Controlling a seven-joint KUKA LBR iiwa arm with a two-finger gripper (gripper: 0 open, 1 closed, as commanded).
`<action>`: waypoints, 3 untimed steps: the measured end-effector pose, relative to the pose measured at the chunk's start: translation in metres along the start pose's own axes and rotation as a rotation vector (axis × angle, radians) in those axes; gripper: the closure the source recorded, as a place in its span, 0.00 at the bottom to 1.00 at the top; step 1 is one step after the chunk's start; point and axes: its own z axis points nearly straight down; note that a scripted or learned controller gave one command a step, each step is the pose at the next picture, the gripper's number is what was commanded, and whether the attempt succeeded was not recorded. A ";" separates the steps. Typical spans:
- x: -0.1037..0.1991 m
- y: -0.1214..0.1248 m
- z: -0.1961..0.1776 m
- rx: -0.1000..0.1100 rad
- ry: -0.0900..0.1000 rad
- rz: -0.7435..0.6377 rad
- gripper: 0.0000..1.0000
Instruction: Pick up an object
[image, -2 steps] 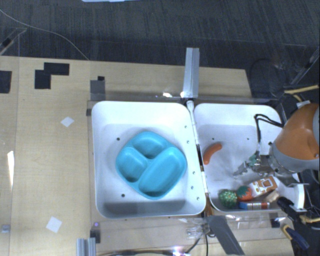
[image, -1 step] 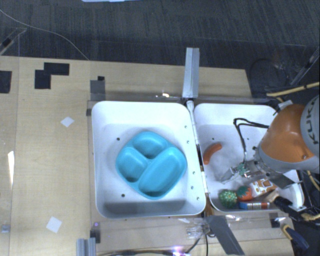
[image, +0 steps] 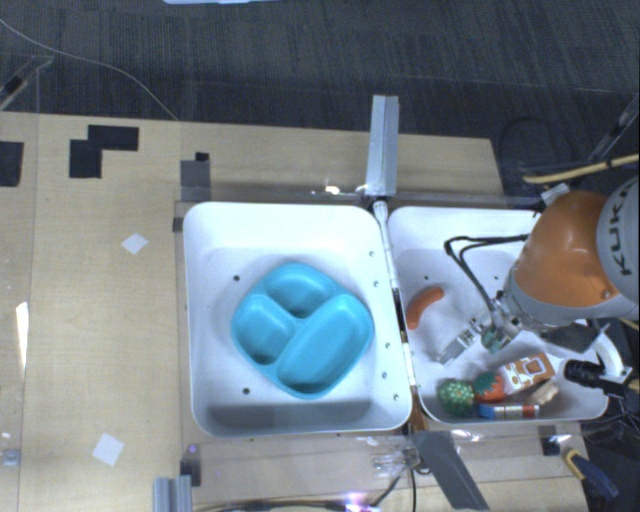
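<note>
We judge the task as only begun: nothing is lifted yet, and all the things lie on the floor of their bins. Our gripper (image: 462, 343) hangs low inside the right bin (image: 440, 240), near its middle, with its two fingers spread apart and nothing between them. The arm (image: 565, 255) comes in over the right edge of this bin. The nearest thing is the orange sausage (image: 423, 305), which lies close to the left wall of the right bin, just beside the gripper but apart from it. Along the front edge of the same bin we see a green ball (image: 457, 395), a small carton (image: 524, 373) and a few other small toys pressed together, too crowded to name surely. The left bin (image: 215, 250) carries a blue tray (image: 302, 328) in its middle. What is left, in our judgement, is everything that matters: to choose one thing, bring the fingers around it, close them and raise it clear of the bin.
</note>
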 end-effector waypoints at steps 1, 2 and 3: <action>-0.004 0.021 0.000 0.001 0.001 -0.123 0.00; -0.058 0.055 0.003 0.001 0.004 0.011 0.00; -0.038 0.080 0.002 0.001 0.002 -0.083 0.00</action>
